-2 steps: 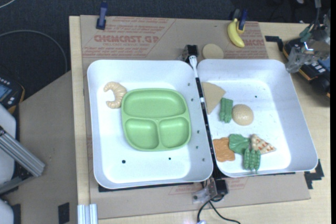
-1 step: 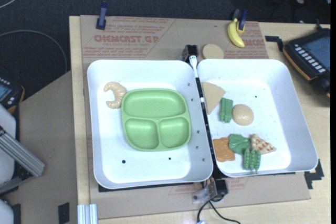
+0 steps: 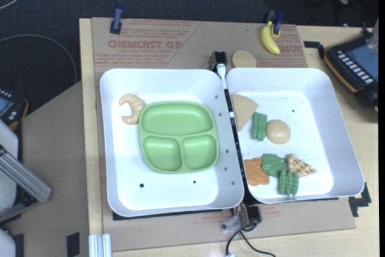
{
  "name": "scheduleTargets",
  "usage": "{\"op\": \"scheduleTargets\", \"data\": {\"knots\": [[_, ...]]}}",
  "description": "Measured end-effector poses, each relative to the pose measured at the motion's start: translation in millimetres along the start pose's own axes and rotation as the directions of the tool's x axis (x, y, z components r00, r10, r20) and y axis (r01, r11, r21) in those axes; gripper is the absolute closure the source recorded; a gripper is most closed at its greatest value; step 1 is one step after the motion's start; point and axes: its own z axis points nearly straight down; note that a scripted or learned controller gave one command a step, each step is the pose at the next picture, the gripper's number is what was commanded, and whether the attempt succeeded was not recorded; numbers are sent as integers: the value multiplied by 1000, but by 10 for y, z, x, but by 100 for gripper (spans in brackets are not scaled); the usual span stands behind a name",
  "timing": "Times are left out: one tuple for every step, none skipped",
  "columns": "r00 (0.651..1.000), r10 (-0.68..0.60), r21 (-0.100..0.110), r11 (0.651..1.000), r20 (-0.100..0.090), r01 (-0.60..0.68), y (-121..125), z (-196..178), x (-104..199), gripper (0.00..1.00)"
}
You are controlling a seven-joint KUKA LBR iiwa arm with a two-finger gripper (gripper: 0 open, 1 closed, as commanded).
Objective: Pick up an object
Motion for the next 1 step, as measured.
{"op": "scheduleTargets", "data": {"knots": [[1000, -8, 5, 1000, -6, 8, 468, 1993, 259, 100]]}}
